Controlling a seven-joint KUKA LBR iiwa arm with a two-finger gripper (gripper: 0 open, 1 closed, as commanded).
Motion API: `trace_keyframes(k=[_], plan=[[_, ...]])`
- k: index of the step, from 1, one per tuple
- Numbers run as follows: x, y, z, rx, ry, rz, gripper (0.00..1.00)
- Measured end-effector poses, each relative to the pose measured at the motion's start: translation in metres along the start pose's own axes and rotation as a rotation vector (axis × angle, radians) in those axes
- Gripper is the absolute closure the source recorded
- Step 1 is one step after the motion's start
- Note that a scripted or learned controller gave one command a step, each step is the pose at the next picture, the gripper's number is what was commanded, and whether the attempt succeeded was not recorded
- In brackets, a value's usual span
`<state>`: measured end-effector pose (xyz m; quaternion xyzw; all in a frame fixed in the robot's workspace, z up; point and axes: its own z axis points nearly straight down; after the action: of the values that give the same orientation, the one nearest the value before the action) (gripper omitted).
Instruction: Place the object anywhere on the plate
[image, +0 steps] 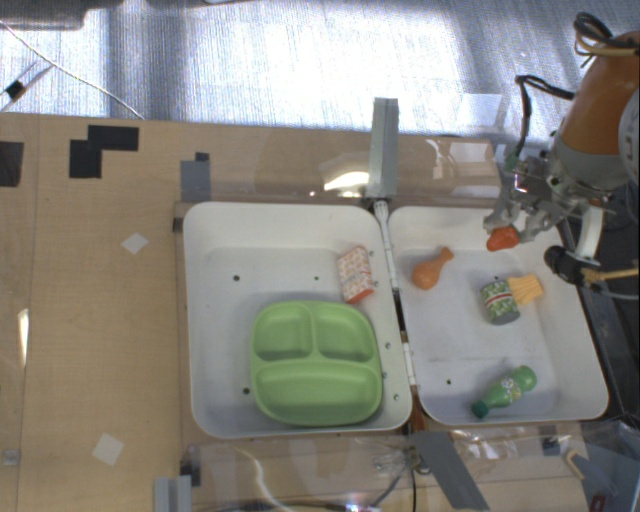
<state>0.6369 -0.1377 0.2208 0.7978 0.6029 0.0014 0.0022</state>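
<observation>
Small orange-red object (502, 238) pinched at the tips of the claw (508, 230), lifted above the far right corner of the right bin (570, 395), well apart from the green plate (315, 362) in the left bin (215, 300). Pick apparently done; carry across the divider and release onto the plate left to do, with nothing yet on the plate's compartments. Left behind in the right bin: orange drumstick toy (432, 267), green can (497, 301) beside a yellow piece (526, 290), green bottle (505, 390); small patterned packet (354, 273) just beyond the plate.
</observation>
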Motion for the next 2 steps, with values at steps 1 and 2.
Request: trace_keyframes(k=[1, 2], plan=[[0.008, -0.071, -0.029, 0.000, 0.002, -0.310, 1.00], [0.061, -0.140, 0.036, 0.004, 0.002, -0.434, 1.00]])
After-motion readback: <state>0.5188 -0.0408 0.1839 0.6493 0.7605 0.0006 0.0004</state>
